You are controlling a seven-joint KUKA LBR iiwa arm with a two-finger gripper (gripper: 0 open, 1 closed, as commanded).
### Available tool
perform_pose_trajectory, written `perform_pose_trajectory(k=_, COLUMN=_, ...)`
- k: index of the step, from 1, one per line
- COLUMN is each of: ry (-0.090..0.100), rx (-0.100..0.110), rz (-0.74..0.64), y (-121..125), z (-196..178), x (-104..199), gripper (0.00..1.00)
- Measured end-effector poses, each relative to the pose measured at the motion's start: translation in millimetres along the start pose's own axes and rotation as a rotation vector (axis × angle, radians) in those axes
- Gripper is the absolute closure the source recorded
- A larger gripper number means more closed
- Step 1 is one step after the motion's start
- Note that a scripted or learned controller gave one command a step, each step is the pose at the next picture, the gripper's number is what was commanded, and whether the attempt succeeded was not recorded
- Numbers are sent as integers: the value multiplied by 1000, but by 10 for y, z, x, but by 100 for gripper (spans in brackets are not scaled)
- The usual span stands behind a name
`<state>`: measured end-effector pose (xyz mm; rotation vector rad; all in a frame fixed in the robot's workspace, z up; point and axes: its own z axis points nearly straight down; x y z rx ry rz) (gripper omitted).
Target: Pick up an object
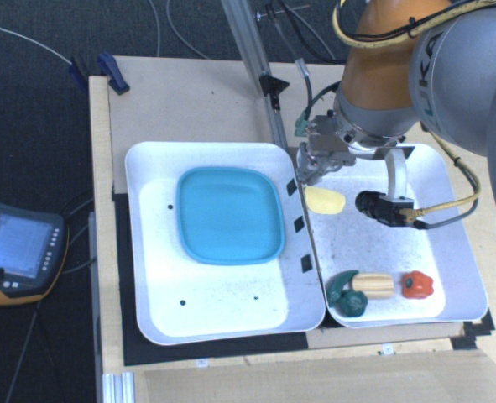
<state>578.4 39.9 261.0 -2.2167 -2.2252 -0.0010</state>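
- The arm (415, 49) fills the upper right of the frame, its wrist bent down over the right bin (457, 250).
- The left bin (147, 225), centre-left, holds a blue plate (229, 215); nothing there is near the tool.
- The gripper (313, 168) hangs at the right bin's upper left corner, just above a pale yellow object (325, 200); whether it is spread or pressed together, I cannot tell.
- That yellow piece is probably the target: descend straight, straddle its short axis and stay off the bin wall.
- Along the lower edge lie a green object (347, 292), a tan object (373, 285) and a red object (415, 285), well apart from the tool.
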Motion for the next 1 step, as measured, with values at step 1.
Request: perform_pose_trajectory(k=1, ry=0, rx=2, rz=0, y=98, z=257, x=490, gripper=100)
